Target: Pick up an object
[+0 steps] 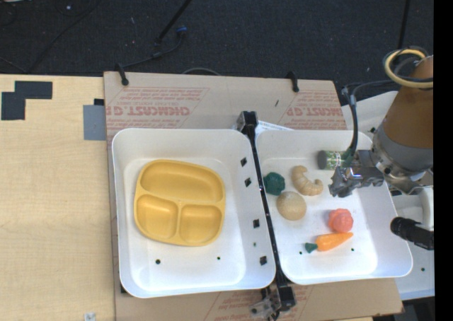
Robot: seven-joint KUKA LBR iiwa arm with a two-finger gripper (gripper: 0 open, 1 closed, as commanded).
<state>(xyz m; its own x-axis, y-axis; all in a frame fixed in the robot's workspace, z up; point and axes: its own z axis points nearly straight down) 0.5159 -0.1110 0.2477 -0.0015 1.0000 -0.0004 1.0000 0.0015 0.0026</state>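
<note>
**Gripper low over the right bin, toy food spread below it**

Here, at the left of the bench, the left white bin [127, 171] holds a yellow divided plate [180, 201] lying flat, its three compartments facing up. A black divider strip [256, 192] runs between this bin and the right white bin [386, 259], where the pickable things lie.

Moving rightward inside the right bin, a dark green round toy [274, 183] sits close to the dividing wall. Just beside it, on its right, a tan curved piece shaped like a croissant [307, 181] lies on the floor of the bin, and just below these two rests a beige ball-like object [291, 206]. Lower and further right, an orange toy carrot [330, 242] with a green tip lies almost level, and a red, strawberry-like toy [340, 220] sits just above it.

The gripper [345, 182] hangs at the right of the croissant, near it but apart, and above the red toy. Nothing shows between its fingers; whether they are spread or closed I cannot tell. A small grey cylinder-like part [329, 159] shows just up and left of it. The grey arm with its orange band [414, 111] reaches in from the right edge.
</note>
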